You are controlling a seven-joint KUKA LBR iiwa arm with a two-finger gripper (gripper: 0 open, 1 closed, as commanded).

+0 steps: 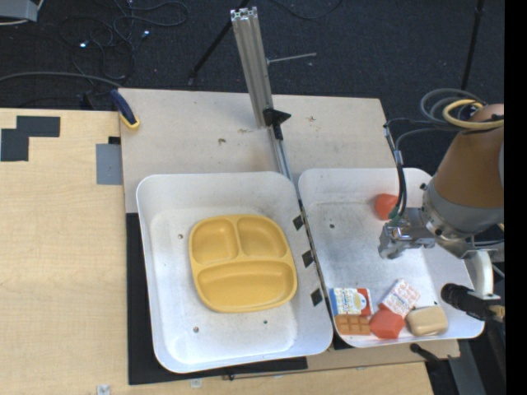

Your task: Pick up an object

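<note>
Objects sit in the right bin (329, 189) near the gripper (394, 242), which hangs over that bin's middle; whether it is apart or together cannot be told. An orange-red ball (384, 205) lies just beyond it. Nearer the camera lie a small carton (350, 300), a waffle piece (353, 324), a red block (387, 323), a patterned packet (402, 296) and a tan block (426, 320). To its left, the other bin (156, 245) holds a yellow divided plate (242, 262).

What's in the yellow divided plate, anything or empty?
Empty: all three compartments of the yellow plate show bare yellow surface; it sits in the left bin.
</note>
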